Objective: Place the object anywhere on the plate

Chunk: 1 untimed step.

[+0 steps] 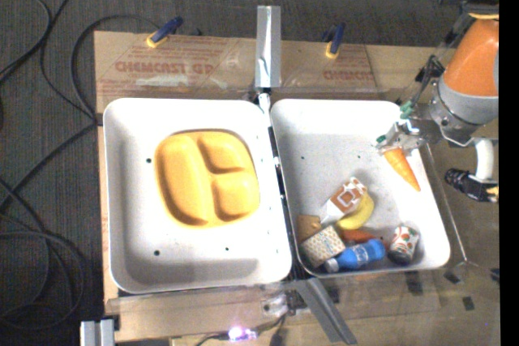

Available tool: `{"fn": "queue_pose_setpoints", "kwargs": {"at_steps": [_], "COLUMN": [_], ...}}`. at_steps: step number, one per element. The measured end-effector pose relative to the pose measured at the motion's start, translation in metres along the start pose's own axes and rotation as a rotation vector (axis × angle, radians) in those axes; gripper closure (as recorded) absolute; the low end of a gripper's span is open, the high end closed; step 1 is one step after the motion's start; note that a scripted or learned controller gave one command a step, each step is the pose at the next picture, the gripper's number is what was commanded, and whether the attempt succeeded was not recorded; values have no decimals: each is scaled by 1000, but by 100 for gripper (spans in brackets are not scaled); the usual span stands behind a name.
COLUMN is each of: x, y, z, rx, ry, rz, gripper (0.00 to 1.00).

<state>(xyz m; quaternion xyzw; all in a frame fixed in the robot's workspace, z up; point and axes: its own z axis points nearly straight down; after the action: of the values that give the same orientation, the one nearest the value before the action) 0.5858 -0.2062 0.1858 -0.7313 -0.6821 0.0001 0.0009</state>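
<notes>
Two shallow white bins are seen side by side on the worktop (113, 69); in the left bin (130, 255) a yellow divided plate (208, 176) is laid, with three compartments visible and nothing resting on it. The right bin (324, 134) is occupied along its near edge by a cluster of things: a small carton with an orange square mark (347, 197) is tilted against a banana (361, 211); beside these a tan patterned packet (322, 242), a blue bottle (357, 254) lying on its side and a small red and white can (404, 242) are crowded together.

The arm (474, 73) is reached in from the right, its orange band seen above the wrist; the gripper (403, 134) is positioned over the right bin's far right corner. A toy carrot (402, 164) is seen directly beneath it, its green top at the fingers and its orange tip pointed down toward the bin's right rim; the fingers appear clenched on that green top, so the carrot is taken as grasped, well apart from the plate.
</notes>
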Motion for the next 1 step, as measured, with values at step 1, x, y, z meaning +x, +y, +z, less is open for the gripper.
{"fn": "queue_pose_setpoints", "kwargs": {"at_steps": [1], "x": [-11], "y": [-30], "z": [-35], "rx": [1], "ry": [-3], "rz": [-83], "gripper": [100]}}
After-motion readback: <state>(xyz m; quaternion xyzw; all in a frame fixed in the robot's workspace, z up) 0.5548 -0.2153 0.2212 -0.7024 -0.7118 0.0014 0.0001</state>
